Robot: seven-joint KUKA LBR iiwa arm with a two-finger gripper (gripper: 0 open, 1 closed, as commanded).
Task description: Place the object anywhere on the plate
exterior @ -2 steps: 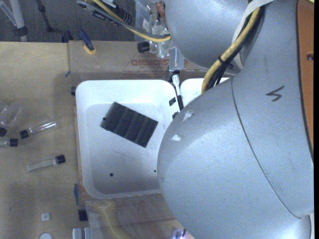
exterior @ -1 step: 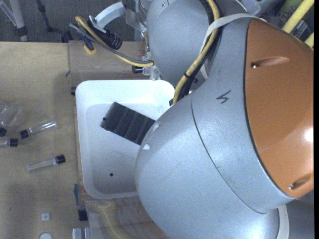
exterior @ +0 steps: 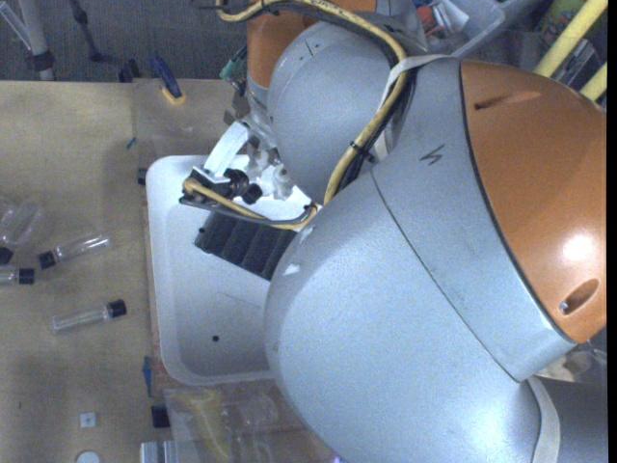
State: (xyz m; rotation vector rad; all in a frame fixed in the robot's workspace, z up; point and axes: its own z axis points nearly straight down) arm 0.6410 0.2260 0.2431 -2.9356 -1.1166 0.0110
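My grey and orange arm [exterior: 434, 239] reaches in from the right and covers most of the bench, hiding whatever lies under it. At its wrist, cables and a white bracket [exterior: 231, 177] lead down to the black ribbed gripper [exterior: 239, 241]. The gripper hangs over the far left part of a white bin [exterior: 166, 287]. A tiny dark speck [exterior: 215, 337] lies on the bare floor of that bin.
Several small clear vials with black caps [exterior: 89, 314] lie on the tan bench left of the bin. A blue clamp [exterior: 171, 89] sits at the bench's far edge. Clear plastic clutter [exterior: 222, 418] lies in front of the bin.
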